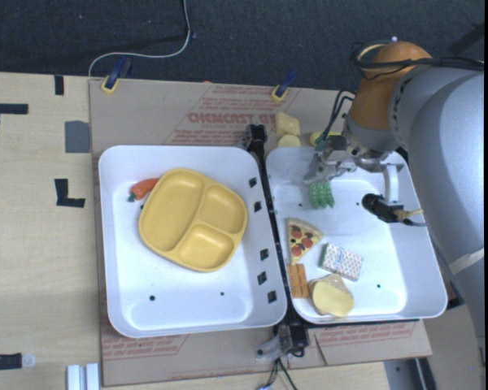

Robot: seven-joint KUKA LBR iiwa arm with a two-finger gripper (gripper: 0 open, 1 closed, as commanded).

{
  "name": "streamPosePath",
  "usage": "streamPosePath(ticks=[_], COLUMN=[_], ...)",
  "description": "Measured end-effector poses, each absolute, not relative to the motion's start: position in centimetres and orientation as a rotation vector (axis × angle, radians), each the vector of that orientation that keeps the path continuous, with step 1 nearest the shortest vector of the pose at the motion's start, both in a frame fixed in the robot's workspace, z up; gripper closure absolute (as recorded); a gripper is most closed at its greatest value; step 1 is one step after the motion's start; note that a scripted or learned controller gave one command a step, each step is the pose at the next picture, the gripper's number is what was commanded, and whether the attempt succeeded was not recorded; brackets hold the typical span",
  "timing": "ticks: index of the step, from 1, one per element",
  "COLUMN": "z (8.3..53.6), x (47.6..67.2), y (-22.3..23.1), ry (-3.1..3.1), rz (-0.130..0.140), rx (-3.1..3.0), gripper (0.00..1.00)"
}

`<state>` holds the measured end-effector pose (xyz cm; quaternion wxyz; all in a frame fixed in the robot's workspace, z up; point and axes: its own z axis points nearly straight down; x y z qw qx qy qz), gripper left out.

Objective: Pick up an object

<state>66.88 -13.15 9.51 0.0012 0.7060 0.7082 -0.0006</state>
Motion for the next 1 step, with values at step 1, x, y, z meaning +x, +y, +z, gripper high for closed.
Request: streamPosePath(ticks=[1], z=[9.46], x=[66.86], y=[-13.18], ry=[2.223], rz=[-0.004], rx=[2.216], gripper=[0.0])
